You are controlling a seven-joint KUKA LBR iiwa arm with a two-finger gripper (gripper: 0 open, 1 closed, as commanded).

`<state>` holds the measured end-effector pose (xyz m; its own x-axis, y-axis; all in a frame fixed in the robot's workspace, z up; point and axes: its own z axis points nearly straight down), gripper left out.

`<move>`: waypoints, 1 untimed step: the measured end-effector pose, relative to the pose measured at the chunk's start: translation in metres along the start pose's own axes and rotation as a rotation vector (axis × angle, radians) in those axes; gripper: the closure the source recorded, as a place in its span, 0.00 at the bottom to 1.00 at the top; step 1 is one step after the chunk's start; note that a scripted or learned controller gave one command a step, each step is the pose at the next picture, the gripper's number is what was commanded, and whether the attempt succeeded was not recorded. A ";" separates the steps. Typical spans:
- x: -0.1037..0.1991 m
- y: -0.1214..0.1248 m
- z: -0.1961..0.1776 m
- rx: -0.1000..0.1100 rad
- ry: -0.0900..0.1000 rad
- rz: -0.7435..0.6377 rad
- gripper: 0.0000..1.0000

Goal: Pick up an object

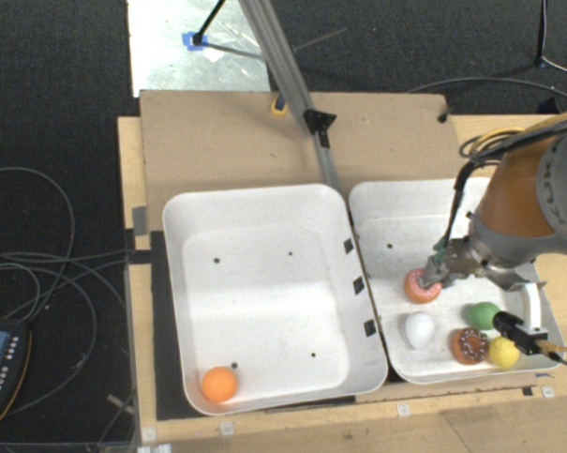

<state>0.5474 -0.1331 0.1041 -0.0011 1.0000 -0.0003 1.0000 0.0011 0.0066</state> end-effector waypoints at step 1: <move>-0.002 -0.008 -0.053 0.001 -0.001 -0.001 1.00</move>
<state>0.5389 -0.1352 0.1575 -0.0017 1.0000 -0.0013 1.0000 0.0017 0.0058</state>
